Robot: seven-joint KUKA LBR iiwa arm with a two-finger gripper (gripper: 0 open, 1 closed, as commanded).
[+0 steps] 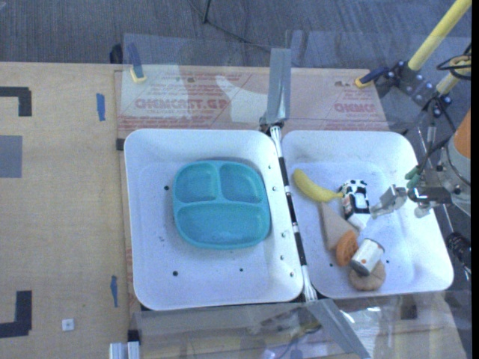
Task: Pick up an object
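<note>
Arm (465,137): a patch of orange band at the view's right edge, pale grey casing under it.
Wrist: grey and silver metal parts, small green fitting on its left side.
Cables: thin dark wires along the wrist.
Gripper (385,203): slim, silver-grey metal, bright glints; jaws too small to tell apart.

Wooden bench (60,200), black tape marks (19,102); bearing two white bins side by side: left bin (150,275), right bin (419,268).

Arm (465,144) cut off at rt edge.
</note>
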